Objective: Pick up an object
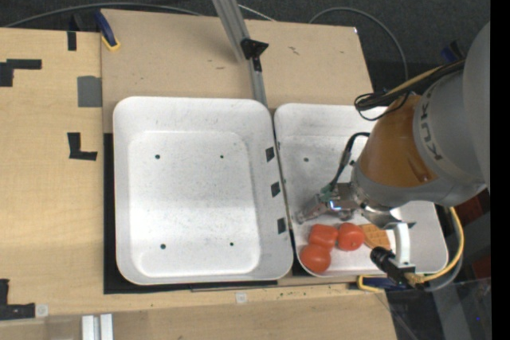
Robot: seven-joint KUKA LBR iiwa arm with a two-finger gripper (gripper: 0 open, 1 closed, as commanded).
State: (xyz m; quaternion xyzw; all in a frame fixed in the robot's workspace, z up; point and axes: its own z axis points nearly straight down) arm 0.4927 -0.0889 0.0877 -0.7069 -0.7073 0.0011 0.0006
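On the desk, the left bin (191, 187) sits beside the right bin (319, 131), where the pincer (312, 211), its opening impossible to tell, hovers just above three red-orange objects (327, 244) clustered by the near edge.

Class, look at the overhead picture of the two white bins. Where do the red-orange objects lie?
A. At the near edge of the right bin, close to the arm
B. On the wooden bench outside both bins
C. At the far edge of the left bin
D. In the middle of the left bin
A: the red-orange objects sit clustered along the near edge of the right bin, just beneath the arm's hand.
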